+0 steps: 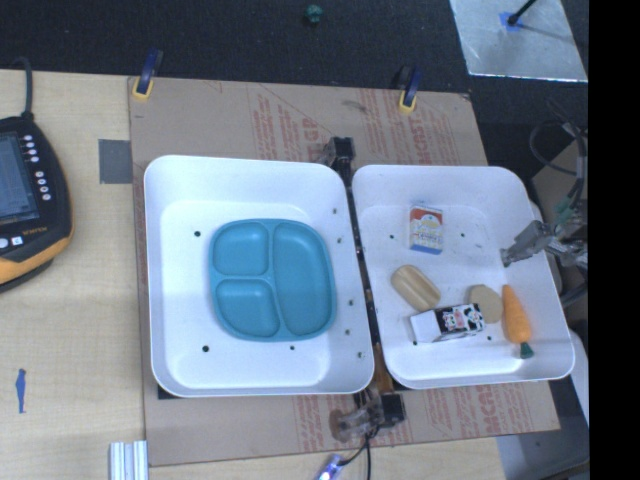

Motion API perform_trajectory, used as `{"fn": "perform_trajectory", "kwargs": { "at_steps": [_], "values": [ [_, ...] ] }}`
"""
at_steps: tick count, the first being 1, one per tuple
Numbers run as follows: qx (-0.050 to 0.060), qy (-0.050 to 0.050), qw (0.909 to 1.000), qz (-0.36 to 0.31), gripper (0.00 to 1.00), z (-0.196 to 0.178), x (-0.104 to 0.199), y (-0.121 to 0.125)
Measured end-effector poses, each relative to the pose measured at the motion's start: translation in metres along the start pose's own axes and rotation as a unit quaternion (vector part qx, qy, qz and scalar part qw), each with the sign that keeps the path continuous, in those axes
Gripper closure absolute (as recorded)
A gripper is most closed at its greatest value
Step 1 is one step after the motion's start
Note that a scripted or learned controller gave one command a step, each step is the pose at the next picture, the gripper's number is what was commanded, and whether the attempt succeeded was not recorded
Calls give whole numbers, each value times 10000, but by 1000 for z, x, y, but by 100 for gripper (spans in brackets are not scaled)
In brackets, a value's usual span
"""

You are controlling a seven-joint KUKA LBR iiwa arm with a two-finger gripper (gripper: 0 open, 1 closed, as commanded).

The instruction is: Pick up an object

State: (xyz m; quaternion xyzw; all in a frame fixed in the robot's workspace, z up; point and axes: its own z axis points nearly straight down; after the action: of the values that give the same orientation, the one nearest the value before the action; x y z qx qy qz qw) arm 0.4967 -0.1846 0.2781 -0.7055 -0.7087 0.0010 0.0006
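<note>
With the gripper (522,248) at the right bin's (385,198) three o'clock rim, its state unclear, the approach step is in hand; next, lowering onto the carrot (515,314) at five o'clock.

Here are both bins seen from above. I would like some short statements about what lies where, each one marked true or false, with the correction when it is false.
1. The blue divided plate lies in the left bin. True.
2. The orange carrot lies in the left bin. False: it lies in the right bin, near its right wall.
3. The gripper holds the small carton. False: the carton lies apart from it on the bin floor.
4. The black and white box lies in the right bin. True.
5. The plate has three compartments. True.
</note>
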Motion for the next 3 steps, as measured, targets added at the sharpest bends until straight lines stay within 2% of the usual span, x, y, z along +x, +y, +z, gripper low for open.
{"fn": "perform_trajectory", "kwargs": {
  "at_steps": [1, 2, 3],
  "values": [
    [13, 2, 10000, -7, 0, 116, 45, 8],
    [19, 4, 10000, -7, 0, 187, 80, 36],
    [2, -3, 10000, -7, 0, 186, 85, 40]
  ]
}}
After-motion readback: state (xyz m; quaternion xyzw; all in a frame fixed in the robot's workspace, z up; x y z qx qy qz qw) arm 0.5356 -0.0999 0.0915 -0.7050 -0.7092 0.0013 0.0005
